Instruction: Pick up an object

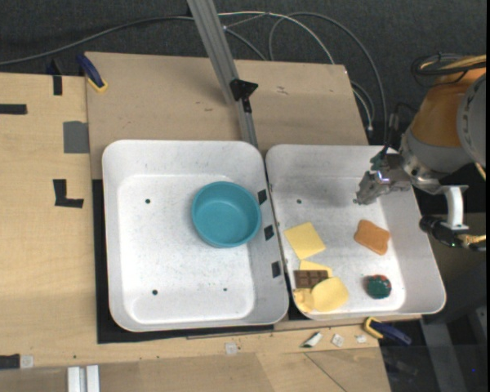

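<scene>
Yellow pieces [327, 294] at right bin [416, 251] 6 o'clock; orange block [371, 237], green ball [379, 286] toward 4. Arm [445, 129] enters from 3 o'clock, wrist bent down; end effector [367, 193] low over bin's 12 o'clock, empty, finger gap unreadable. Blue bowl [225, 213] mid left bin [131, 219].

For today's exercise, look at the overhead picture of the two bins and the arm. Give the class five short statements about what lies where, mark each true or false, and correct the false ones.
1. The blue bowl sits in the left bin. True.
2. The orange block lies in the left bin. False: it lies in the right bin.
3. The gripper is above the right bin, at its upper right part. True.
4. The gripper is holding the yellow square. False: the square lies on the bin floor, apart from the gripper.
5. The small green object touches the blue bowl. False: it lies near the right bin's lower right corner.
</scene>
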{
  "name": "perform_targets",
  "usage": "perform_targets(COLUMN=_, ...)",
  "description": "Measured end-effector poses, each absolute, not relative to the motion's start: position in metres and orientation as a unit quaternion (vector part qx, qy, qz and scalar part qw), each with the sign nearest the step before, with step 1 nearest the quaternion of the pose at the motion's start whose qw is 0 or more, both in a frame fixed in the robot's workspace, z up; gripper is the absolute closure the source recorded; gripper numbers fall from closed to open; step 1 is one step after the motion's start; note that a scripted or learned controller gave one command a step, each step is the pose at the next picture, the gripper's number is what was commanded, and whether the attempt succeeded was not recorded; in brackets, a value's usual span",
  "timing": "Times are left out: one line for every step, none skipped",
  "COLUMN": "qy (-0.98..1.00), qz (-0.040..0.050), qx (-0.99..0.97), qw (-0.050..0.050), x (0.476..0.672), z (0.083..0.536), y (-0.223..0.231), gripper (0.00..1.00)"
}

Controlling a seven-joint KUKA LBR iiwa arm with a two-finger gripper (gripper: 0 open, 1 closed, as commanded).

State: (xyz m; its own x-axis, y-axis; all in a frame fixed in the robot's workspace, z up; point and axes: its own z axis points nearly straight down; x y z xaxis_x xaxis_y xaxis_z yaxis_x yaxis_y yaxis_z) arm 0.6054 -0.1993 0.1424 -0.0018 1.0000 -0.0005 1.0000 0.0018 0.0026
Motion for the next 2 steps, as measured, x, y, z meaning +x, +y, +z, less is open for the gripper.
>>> perform_targets(qy=0.708, qz=0.0013, qx=0.706, qw=0.002, x=0.616, z=0.196, y=-0.193, gripper=1.00)
perform_targets(qy=0.708, qz=0.0013, qx=0.706, qw=0.002, x=0.617, z=0.250, y=-0.193, gripper=1.00)
